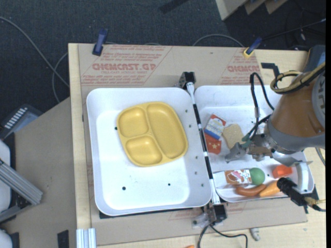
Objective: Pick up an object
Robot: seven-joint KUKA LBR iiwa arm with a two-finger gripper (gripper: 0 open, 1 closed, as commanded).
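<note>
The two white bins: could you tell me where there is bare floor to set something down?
The left bin has bare floor around the yellow divided plate, widest along its near edge. The right bin is bare only at its far end; nearer, the food items and gripper crowd it.

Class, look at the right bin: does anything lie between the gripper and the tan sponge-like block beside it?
Nothing visible does. The gripper sits just below the tan block, with bare bin floor between them; the red and white packet lies off to the block's left.
</note>
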